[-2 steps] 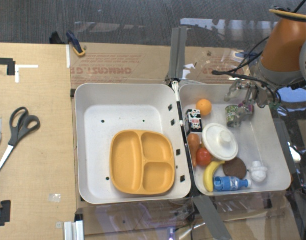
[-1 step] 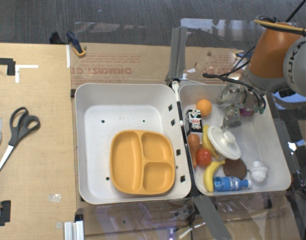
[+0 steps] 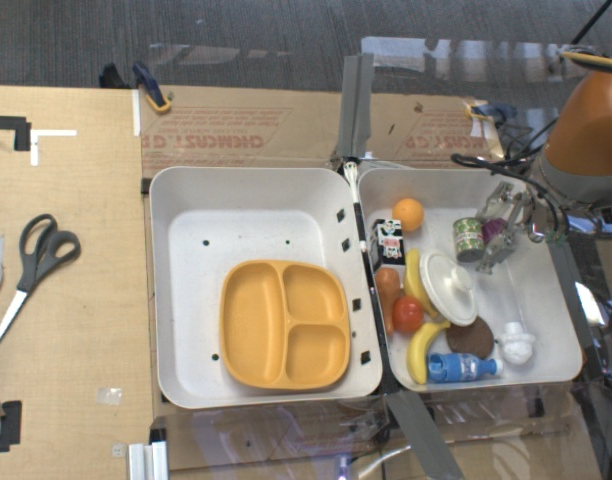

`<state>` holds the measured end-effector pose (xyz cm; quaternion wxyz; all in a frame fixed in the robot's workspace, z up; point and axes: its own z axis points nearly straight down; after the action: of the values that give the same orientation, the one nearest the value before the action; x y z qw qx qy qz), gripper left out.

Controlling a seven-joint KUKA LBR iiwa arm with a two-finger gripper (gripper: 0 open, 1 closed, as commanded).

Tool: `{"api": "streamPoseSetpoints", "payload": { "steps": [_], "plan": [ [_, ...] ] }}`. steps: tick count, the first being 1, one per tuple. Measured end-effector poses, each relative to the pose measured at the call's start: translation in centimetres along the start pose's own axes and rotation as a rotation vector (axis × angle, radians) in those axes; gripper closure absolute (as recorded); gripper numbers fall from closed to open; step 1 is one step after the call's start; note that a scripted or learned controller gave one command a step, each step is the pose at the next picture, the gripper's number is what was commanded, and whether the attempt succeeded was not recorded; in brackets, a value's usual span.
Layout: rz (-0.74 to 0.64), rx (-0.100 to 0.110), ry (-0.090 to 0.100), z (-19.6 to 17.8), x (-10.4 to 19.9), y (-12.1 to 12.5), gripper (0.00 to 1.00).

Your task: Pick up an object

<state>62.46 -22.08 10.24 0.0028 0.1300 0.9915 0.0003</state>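
The right bin (image 3: 561, 298) holds several items. Among them are an orange ball (image 3: 408, 213), a black-and-white carton (image 3: 389, 241), a banana (image 3: 418, 353), a red tomato (image 3: 407, 314), a white lid (image 3: 449, 288), a blue bottle (image 3: 461, 368) and a green-labelled can (image 3: 469, 236). My gripper (image 3: 501, 233) hangs over the bin's far right part, just right of the can and close against it, with a small purple piece between them. The left bin (image 3: 186, 268) holds a yellow divided plate (image 3: 285, 323).
A brown lump (image 3: 473, 336) and a white object (image 3: 516, 346) lie near the right bin's front corner. Scissors (image 3: 36, 258) rest on the wooden bench at the left. A blue clamp (image 3: 151, 86) sits on the cardboard behind the bins.
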Motion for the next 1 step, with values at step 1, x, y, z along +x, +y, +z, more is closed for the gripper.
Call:
{"api": "streamPoseSetpoints", "payload": {
  "steps": [1],
  "plan": [
    [0.094,0.001,-0.002,0.78,-1.52,4.20,0.00]
  ]
}}
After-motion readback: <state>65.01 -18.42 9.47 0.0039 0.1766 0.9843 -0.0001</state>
